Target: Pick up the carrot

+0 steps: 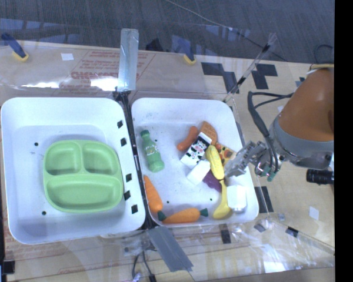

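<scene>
The gripper [242,159] is hanging over the right bin's [165,107] edge. Its fingers are sitting open, holding nothing. A carrot [153,194] is lying near the green bottle [152,151].

Two bins side by side: left bin [12,157] holds a divided tray [82,176]. Right bin [176,107]: bottle [152,152] at left, carton [196,152] & corn cob [215,161] in middle, carrots [153,194] along the front-left corner, banana [222,205] front right. Gripper [242,159] over the bin's right rim.
</scene>
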Robot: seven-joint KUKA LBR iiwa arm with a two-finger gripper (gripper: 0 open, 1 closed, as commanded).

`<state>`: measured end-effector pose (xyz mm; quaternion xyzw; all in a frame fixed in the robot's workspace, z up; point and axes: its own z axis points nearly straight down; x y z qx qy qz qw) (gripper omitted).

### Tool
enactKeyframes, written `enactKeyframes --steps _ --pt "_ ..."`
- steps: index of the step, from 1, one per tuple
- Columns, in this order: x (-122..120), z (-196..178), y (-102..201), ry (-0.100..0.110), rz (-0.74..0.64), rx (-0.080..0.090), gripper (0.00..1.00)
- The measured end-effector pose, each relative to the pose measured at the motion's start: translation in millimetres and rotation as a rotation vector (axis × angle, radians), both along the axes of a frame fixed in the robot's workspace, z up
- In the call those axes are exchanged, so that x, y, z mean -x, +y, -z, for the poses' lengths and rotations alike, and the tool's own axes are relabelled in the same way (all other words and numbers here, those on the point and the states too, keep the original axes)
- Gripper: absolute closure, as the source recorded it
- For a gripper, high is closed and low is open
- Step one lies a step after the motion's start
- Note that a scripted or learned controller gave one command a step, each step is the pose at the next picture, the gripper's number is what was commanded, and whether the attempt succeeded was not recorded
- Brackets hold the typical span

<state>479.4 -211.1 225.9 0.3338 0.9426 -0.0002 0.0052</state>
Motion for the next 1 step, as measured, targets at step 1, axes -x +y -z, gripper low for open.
enactKeyframes --steps 1 --pt "1.2 3.6 0.9 0.007 -0.001 -0.003 0.0"
